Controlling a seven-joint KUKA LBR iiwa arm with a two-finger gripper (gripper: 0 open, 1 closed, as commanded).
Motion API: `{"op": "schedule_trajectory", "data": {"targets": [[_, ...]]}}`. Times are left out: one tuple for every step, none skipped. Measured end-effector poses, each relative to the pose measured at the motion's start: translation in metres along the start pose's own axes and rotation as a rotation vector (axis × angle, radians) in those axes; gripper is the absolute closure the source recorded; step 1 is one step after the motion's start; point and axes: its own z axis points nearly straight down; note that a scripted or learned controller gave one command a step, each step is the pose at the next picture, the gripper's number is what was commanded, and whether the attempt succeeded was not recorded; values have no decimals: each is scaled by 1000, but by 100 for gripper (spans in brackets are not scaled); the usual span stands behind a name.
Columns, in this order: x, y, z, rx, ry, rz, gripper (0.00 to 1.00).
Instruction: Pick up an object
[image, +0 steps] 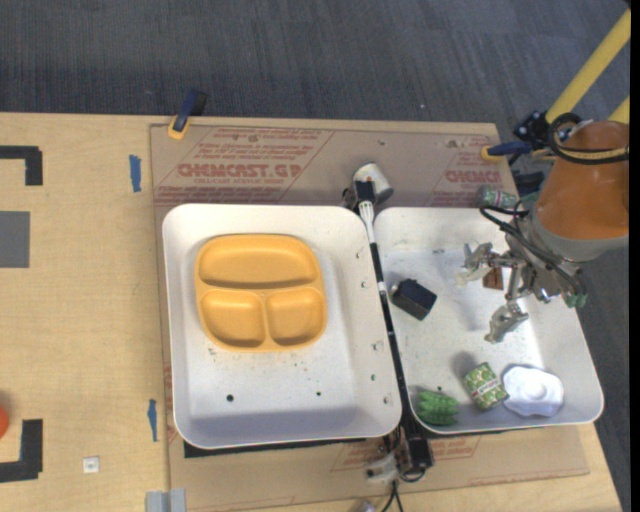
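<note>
Small black block (412, 297), boxy and dark, lies in right bin (575, 345).

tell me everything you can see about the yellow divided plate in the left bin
The yellow divided plate looks like smooth moulded plastic, a rounded rectangle with three compartments: one wide one along the far side and two smaller ones nearer the camera. It lies flat and upright on the floor of the left bin, toward its far-left part, with nothing in it.

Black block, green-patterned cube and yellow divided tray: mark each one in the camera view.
Black block (412, 297): camera view, middle of its top face.
Green-patterned cube (482, 384): camera view, centre of its upper face.
Yellow divided tray (262, 290): camera view, ridge where its three compartments meet.
</note>
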Motion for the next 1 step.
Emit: {"op": "schedule_trajectory", "data": {"targets": [[-76, 3, 32, -10, 25, -149, 0]]}}
